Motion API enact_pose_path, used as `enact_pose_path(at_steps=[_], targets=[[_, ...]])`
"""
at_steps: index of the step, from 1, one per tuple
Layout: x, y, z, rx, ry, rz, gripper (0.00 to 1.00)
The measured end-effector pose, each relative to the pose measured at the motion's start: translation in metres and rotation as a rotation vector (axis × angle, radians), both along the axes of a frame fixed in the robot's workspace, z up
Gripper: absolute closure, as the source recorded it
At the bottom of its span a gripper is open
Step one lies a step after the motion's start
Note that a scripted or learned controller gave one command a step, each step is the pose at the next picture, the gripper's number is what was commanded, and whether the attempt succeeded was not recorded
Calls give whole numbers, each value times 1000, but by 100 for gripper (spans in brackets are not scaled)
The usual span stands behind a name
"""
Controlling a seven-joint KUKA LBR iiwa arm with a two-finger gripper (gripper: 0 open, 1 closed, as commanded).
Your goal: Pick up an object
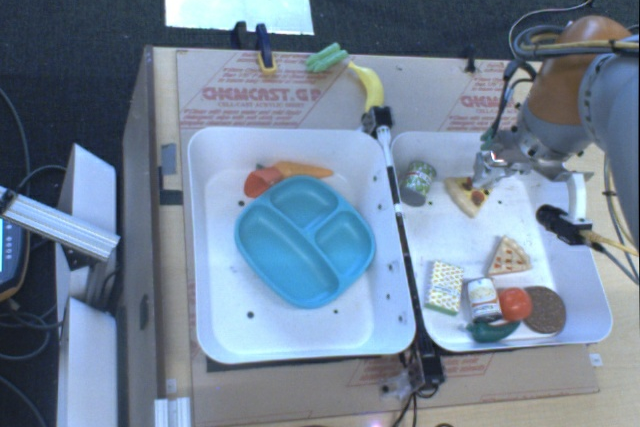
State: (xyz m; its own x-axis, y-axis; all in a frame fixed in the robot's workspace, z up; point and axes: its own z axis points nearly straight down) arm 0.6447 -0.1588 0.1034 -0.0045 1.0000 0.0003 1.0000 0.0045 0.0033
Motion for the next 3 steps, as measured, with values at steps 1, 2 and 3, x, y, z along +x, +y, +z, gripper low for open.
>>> enact_pose_path(at_steps=[1, 2, 3], targets=[[-34, 46, -10, -9, -21, -2, 100], [-72, 18, 46, -2, 0, -4, 100], [-88, 31, -3, 0, 3, -3, 100]])
